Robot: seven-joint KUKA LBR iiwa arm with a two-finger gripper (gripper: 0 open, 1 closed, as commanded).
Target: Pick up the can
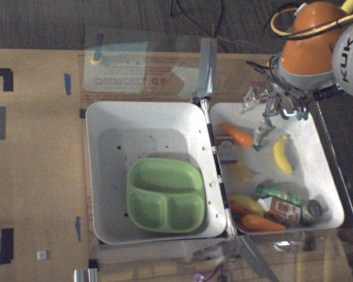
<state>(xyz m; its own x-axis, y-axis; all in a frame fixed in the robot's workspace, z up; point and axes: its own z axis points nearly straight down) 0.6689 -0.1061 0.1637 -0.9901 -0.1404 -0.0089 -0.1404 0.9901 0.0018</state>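
The can (226,150) lies, as best we can tell, against the left wall of the right bin (328,175), about midway along it, red and white with its label up. Just beside it toward the bin's middle sits a carrot (237,136), with a pale yellow piece (241,171) below. The gripper (261,138) hangs near the carrot's right end, nothing between its fingers; we cannot tell how wide the jaws stand. In our judgement we should shift left over the can, align the fingers across its short side, and descend clear of carrot and wall. The banana (282,155) lies well apart.
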